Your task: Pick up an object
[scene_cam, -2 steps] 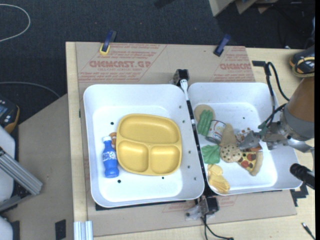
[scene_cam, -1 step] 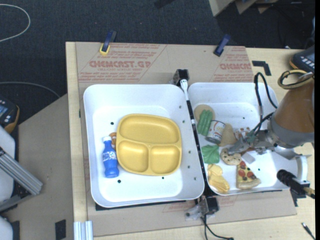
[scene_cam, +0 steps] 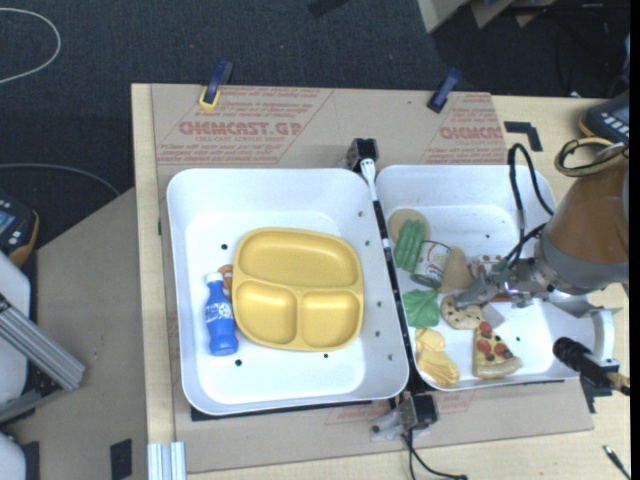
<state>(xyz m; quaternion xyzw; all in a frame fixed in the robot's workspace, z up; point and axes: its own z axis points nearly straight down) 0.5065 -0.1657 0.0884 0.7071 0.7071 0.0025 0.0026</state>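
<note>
nearest us in the right white bin (scene_cam: 470,183) we see a toy pizza slice (scene_cam: 492,352) and a yellow ridged piece (scene_cam: 436,358). just beyond them the grey gripper (scene_cam: 482,286) hangs over a round cookie (scene_cam: 461,315); we cannot tell how it is set. farther back lies a green pickle (scene_cam: 409,244).

Single fixed camera mounted above bench (scene_cam: 300,118), angled down at slant; both white bins (scene_cam: 190,268) framed mid-distance; arm (scene_cam: 590,238) seen entering from right.
</note>
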